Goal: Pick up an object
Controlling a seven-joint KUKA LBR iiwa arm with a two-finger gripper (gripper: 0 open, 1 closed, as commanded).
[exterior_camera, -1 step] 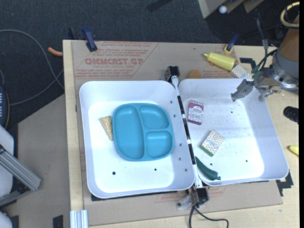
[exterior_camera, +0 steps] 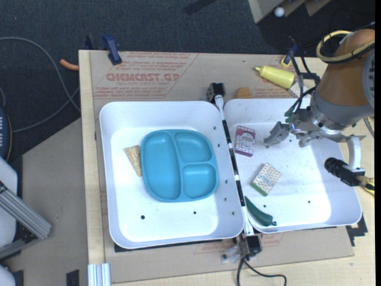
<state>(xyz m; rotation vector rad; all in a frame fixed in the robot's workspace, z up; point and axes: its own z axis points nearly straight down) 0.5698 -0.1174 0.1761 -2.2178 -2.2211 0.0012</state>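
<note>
Sitting in two bins [exterior_camera: 113, 124]: one blue tray [exterior_camera: 178, 164], two packets [exterior_camera: 244, 140]

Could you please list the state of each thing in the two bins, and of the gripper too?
Blue three-compartment plastic tray: flat, upright, in the left bin.
Tan textured sponge-like block: flat, touching the tray's left edge.
Small maroon-printed card packet: lying flat, right bin.
Patterned green-edged rectangular sponge: lying flat, right bin.
Dark green curved plastic piece: lying along the right bin's rim.
Gripper: above the right bin, holding nothing.
</note>
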